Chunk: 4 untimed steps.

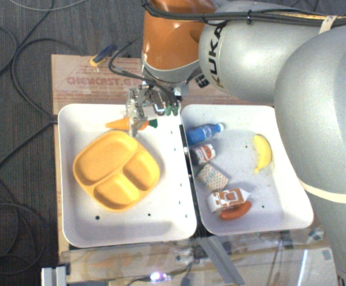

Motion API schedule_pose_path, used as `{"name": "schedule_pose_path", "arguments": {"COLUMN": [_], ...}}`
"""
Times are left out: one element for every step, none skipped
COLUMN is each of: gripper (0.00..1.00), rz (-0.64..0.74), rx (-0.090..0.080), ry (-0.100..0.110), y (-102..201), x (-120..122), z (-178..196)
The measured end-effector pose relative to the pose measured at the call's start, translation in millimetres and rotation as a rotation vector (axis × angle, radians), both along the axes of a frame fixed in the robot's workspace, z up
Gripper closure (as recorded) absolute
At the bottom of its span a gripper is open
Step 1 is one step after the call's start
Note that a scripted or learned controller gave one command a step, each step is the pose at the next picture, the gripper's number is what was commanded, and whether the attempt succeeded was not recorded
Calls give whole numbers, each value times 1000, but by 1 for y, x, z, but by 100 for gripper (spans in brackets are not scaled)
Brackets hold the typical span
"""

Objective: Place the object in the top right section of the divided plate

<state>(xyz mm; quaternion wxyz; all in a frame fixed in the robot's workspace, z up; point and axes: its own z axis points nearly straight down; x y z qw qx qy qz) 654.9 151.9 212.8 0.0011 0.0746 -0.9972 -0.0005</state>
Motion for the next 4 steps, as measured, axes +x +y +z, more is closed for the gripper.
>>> {"name": "schedule_pose_path", "arguments": {"gripper": [100,100,100,100], "rz": [204,35,33,24], "rx": [-1,0,1,-1], "ry": [0,1,0,-3], "y": [-22,-72,-23,19], "x": [-81,-160,-147,-108], "z": [-36,19,11,126]}}
